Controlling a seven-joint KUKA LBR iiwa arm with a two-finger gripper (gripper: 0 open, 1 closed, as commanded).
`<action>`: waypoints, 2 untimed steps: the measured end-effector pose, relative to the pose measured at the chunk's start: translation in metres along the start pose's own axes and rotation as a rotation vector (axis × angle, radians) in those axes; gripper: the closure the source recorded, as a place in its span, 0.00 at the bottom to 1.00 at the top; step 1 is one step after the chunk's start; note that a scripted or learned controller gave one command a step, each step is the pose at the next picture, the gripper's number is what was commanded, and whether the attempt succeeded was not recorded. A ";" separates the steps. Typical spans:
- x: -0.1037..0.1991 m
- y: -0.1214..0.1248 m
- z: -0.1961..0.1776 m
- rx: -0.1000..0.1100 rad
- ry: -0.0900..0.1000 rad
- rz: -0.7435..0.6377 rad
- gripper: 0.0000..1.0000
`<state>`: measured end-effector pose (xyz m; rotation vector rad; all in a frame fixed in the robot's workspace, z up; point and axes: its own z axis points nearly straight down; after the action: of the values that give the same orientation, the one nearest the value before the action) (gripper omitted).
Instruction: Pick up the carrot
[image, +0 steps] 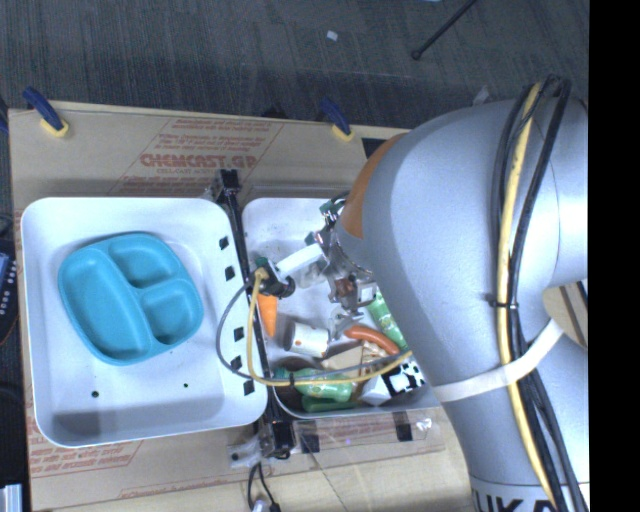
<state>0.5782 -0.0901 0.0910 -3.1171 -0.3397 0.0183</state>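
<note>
Small orange carrot (267, 312) lay at left edge of right white bin (285, 215), just beside yellow cable (250, 340). Gripper (345, 285) hung over cluttered bin middle, apart from carrot; grip state could not be told. Green packet (325, 385) lay near. Blue sectioned plastic tray (130, 295) sat in left white bin (60, 410).

Light: even, moderately bright | Glare: soft sheen on arm (470, 260) | Shadow: dim patch in left bin (60, 380) corner | Focus: slightly soft overall
</note>
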 end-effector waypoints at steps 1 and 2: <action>0.000 0.000 0.000 0.000 0.000 0.000 0.00; 0.000 0.000 0.000 0.000 0.000 0.000 0.00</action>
<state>0.5782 -0.0901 0.0910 -3.1171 -0.3397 0.0183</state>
